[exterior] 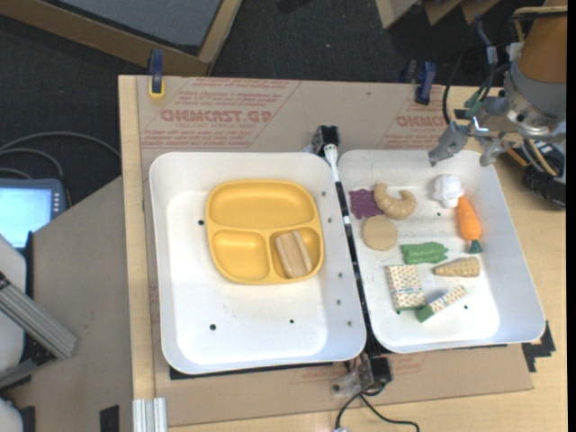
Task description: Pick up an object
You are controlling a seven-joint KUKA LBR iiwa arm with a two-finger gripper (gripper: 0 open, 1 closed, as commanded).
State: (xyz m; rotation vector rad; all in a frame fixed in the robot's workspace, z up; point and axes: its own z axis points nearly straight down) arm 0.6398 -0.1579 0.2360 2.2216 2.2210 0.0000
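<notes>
Two bins (171, 268); one yellow tray (261, 207); one carrot (468, 219).

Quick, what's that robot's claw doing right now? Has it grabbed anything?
Gripper: fingers open, holding nothing, above the far edge of the right bin.

You have a bench (135, 268) topped with a brown printed board (270, 115), and two shallow white bins sit on it, touching side by side. Take the left bin (180, 322) as your landmark: the right bin (513, 304) lies against its right edge. Two blue clamps grip the board's far edge, one (157, 70) beyond the left bin's far-left corner, the other (424, 80) beyond the right bin.
</notes>
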